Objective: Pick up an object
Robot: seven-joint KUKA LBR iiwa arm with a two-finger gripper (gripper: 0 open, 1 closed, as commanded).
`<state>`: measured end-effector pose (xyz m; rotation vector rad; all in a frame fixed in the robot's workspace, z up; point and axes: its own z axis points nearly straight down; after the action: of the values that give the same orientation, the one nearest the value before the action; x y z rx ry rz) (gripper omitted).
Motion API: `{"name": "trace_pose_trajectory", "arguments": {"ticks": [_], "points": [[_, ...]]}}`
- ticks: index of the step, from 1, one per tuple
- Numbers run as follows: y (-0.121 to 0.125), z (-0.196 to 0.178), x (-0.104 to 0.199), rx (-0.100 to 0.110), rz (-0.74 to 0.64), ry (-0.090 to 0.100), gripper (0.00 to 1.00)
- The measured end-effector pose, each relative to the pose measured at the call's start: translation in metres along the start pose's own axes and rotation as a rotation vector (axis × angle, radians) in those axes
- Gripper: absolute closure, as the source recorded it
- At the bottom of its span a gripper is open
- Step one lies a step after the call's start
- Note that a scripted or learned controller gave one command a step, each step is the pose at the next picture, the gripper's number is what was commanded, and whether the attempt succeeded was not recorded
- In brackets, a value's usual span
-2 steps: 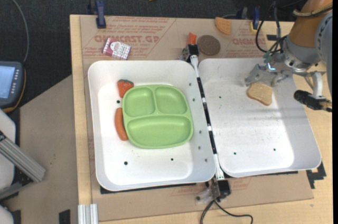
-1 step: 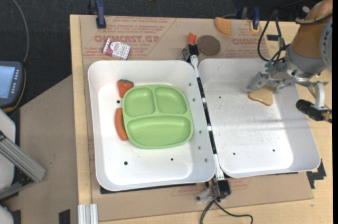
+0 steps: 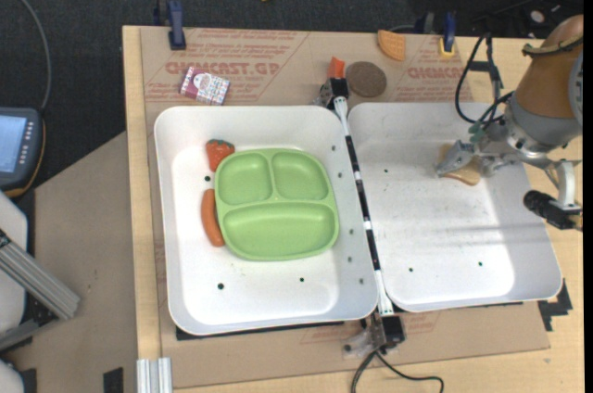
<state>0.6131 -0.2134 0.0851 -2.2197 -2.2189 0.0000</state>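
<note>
Nearest us, at six o'clock, we see a cable tail (image 3: 375, 347) trailing off the front edge of the counter (image 3: 148, 224), a flat tan board printed with faded red lettering. On it lie two shallow white bins with rounded corners, side by side. The left bin (image 3: 185, 280) bears a glossy green plastic plate (image 3: 275, 203) split into three compartments; an orange sausage-shaped piece (image 3: 211, 218) lies against its nine o'clock edge and an orange carrot-like piece (image 3: 219, 151) touches its eleven o'clock corner. In the right bin (image 3: 445, 271), matte and speckled with small dark dots, the grey metal claw (image 3: 460, 161) sits low at about two o'clock, over a small tan, wedge-like object (image 3: 468, 177) touching the bin floor; whether its fingers are parted or closed on the piece we cannot tell. Farther back on the counter lie a patterned pink-and-white packet (image 3: 204, 84) at eleven o'clock, a brown disc (image 3: 365, 79) at twelve, and a tan wedge (image 3: 392, 44) beyond it.
</note>
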Motion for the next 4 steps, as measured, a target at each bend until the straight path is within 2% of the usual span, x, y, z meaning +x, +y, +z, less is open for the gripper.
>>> {"name": "trace_pose_trajectory", "arguments": {"ticks": [1,2,3,4], "points": [[0.056,0.0,0.015,-0.009,-0.005,-0.005,0.0],[0.011,0.0,0.029,0.001,0.001,-0.001,0.0],[-0.015,0.0,0.031,-0.001,0.001,-0.002,0.0],[-0.04,0.0,0.053,-0.002,0.0,-0.002,0.0]]}}
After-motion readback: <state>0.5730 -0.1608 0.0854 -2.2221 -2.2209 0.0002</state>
